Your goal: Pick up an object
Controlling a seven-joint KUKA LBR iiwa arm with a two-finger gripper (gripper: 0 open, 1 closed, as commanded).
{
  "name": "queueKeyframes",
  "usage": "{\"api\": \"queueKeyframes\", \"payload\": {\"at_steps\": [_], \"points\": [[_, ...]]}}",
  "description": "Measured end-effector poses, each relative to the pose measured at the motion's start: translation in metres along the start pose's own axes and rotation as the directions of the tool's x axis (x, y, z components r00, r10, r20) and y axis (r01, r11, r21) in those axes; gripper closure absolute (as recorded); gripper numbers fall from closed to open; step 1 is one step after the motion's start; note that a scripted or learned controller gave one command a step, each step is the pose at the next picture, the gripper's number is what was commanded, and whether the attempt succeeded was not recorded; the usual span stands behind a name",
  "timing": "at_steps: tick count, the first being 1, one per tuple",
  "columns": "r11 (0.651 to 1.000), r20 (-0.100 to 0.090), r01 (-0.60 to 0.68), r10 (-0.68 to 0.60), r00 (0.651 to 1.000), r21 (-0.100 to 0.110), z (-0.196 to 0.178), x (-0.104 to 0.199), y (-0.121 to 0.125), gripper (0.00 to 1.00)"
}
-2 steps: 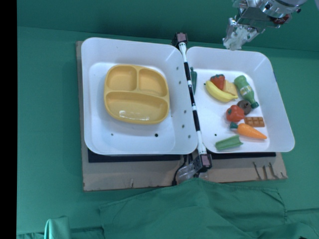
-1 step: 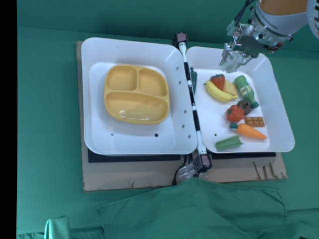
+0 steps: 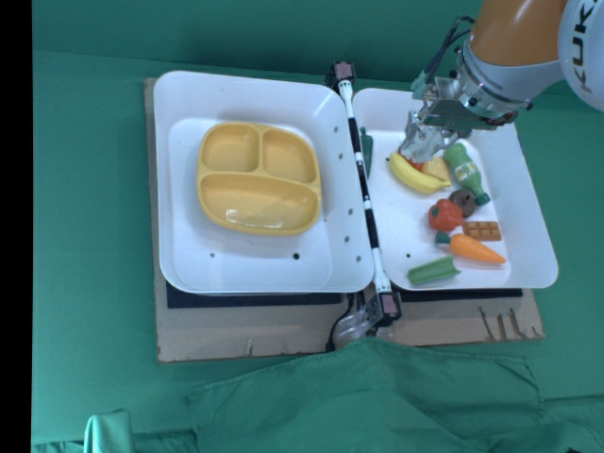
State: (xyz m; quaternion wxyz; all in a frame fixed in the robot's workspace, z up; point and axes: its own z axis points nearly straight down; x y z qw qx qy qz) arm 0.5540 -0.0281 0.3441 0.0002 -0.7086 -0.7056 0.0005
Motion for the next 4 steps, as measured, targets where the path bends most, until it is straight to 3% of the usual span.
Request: {"api": "queueKeyframes", "payload": {"at_steps": [1, 2, 3, 4], "points": [[1.0, 0.002, -0.006, 0.005, 1.0, 0.003, 0.068, -0.052, -0.002, 1.0], [1.0, 0.005, -0.005, 0.005, 1.0, -0.006, 0.081, -0.119, 0.014, 1.0], [1.0, 0.002, -0.006, 0.006, 1.0, 0.001, 0.099, -0.154, -0.035, 1.0], [1.0, 0.006, 0.003, -0.003, 1.0, -0.018, 0.006, -0.159, 0.019, 1.0]]}}
